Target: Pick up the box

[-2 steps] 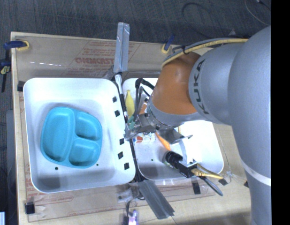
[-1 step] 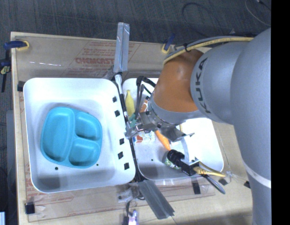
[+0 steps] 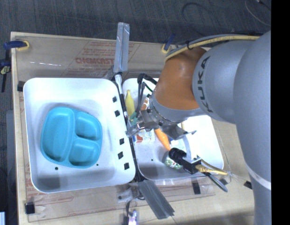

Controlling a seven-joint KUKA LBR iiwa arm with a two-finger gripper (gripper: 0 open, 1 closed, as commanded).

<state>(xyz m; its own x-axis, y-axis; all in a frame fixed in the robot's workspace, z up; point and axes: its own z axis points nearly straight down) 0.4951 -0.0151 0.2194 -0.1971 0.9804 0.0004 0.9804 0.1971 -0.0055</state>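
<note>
My gripper [image 3: 138,125] reaches down into the left part of the right bin [image 3: 215,146], close to the wall it shares with the left bin. The grey arm and its orange band cover most of this bin. Just below the gripper lies a small pale box [image 3: 146,136] with red and blue print, partly hidden by the wrist. I cannot see whether the gripper touches it.
A yellow banana-shaped toy [image 3: 129,102] lies along the right bin's left wall, with a small green item [image 3: 134,121] below it. An orange carrot [image 3: 162,138] lies beside the box. A green-and-white item [image 3: 171,163] sits near the front. The left bin [image 3: 37,90] holds a blue compartment tray [image 3: 72,136].
</note>
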